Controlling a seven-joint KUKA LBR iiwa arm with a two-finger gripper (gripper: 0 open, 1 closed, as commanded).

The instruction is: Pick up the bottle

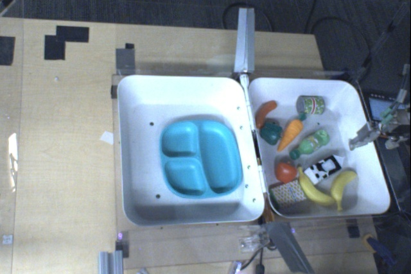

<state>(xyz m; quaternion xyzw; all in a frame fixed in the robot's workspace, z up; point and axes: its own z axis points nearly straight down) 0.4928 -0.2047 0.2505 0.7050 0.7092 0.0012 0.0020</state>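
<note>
Lying nearest the front edge of the right bin (376,202): a banana (324,192), a checkered block (288,192), a black-and-white block (321,168), a tomato (286,171). Sitting mid-bin: the green bottle (310,143), tilting beside a carrot (290,133). Resting toward the back edge: a can (311,104). Occupying the left bin (135,138): a blue divided tray (199,157). Hovering at the right bin's right edge: the hand (372,133), its state impossible to tell.

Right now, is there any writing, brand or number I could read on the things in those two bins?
None can be read.
Can: label too blurred to read.
Green bottle: label too small to read.
Black-and-white item: a pattern, no letters I can make out.
Blue divided plate: no markings.
</note>
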